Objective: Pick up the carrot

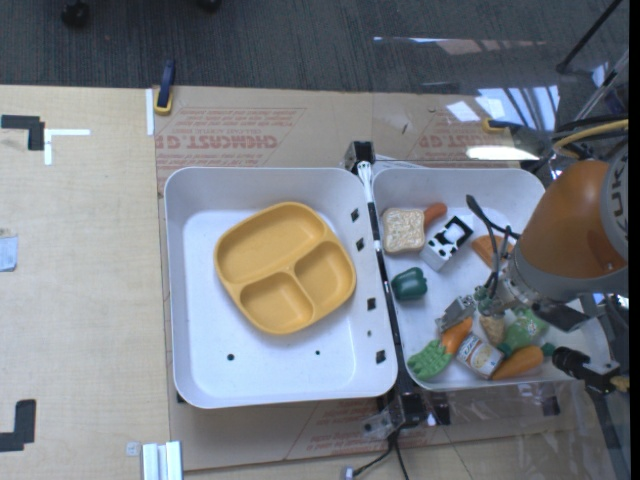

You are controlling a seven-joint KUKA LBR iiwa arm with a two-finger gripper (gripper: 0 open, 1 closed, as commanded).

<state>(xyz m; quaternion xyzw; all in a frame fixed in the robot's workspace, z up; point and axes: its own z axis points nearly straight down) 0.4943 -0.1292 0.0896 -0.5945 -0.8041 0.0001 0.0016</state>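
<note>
In the right bin (520, 183), the hand (487, 303) hangs low over clutter, its state indeterminate. Carrot (518, 362) lies near the front wall, ungrasped; approach stage. Next: descend squarely, then grip.

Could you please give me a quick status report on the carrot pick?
Hand low in right bin, among clutter. Carrot lying at front of bin, not seen in grasp. Green pepper, cracker nearby.
</note>
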